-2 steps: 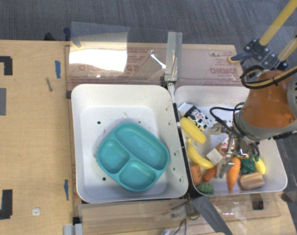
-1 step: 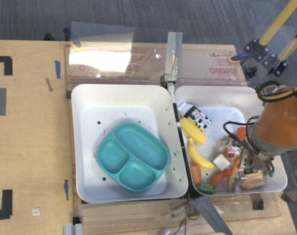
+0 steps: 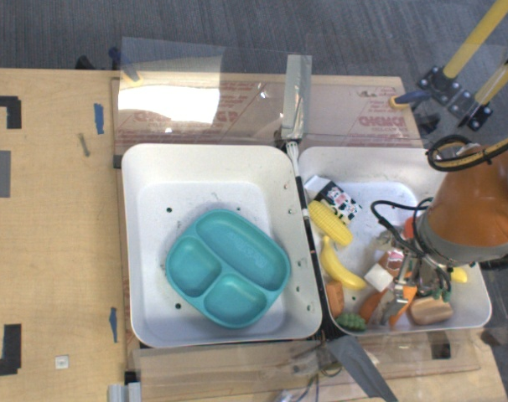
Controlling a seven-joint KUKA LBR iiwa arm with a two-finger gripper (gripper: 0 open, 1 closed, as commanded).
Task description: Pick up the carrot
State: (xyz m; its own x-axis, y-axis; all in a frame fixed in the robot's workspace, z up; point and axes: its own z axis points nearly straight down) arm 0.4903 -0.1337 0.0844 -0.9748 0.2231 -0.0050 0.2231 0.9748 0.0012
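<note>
The carrot lies at the front of the right bin. It is orange-red, with a green top pointing toward the front left. My gripper hangs low over the pile just to the carrot's right, under the orange-banded wrist. It sits among a white cube and a brown loaf-shaped toy. The wrist and cables hide the gripper's tip, so whether it touches the carrot cannot be made out.
A corn cob, a banana, a black-and-white carton and an orange piece fill the right bin's left side. The left bin holds a teal divided plate. A clear panel stands behind.
</note>
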